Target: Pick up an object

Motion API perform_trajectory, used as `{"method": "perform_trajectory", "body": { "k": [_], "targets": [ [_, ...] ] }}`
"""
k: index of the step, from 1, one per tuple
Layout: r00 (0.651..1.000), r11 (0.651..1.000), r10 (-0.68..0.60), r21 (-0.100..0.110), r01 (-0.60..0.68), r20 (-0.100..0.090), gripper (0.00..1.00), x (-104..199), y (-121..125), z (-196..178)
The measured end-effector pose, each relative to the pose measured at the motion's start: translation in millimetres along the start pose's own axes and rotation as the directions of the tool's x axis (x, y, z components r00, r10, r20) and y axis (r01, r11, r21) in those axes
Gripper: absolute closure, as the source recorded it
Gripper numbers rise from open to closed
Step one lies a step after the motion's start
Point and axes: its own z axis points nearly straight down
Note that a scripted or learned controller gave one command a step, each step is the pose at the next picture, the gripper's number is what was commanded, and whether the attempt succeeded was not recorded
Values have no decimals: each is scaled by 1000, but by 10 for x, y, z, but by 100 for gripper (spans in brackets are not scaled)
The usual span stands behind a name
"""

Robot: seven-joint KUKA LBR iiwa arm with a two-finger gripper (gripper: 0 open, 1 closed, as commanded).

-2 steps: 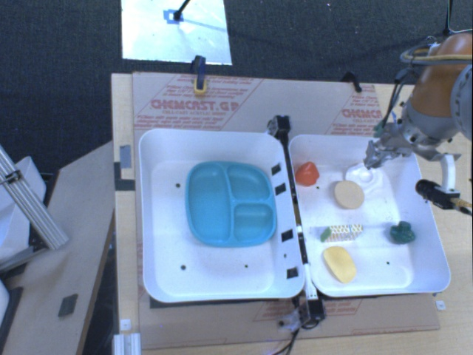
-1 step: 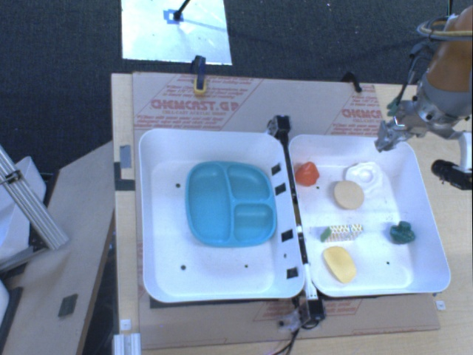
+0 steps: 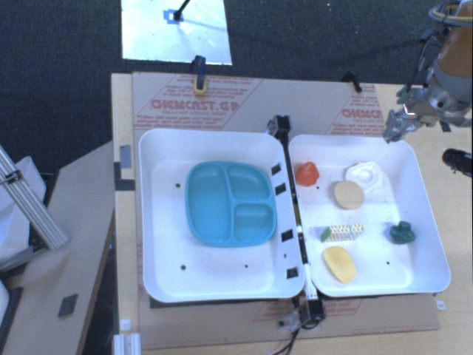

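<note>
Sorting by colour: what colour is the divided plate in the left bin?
Light blue; the divided plate shows plainly in the camera view.

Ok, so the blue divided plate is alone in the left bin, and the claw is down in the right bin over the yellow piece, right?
Not quite. The blue divided plate does sit alone in the left bin, but the claw is not over the yellow piece. The camera view shows it up at the right bin's far right corner, above the rim.
</note>
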Motion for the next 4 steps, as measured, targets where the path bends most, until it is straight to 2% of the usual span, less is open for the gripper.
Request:
{"method": "perform_trajectory", "body": {
  "k": [2, 3, 4],
  "targets": [
    [1000, 1000, -1, 6, 1, -2, 100, 980, -334, 228],
    [1000, 1000, -3, 4, 3, -4, 100, 1452, -400, 169],
    [1000, 1000, -3, 6, 3, -3, 100, 1969, -593, 277]
  ]
}}
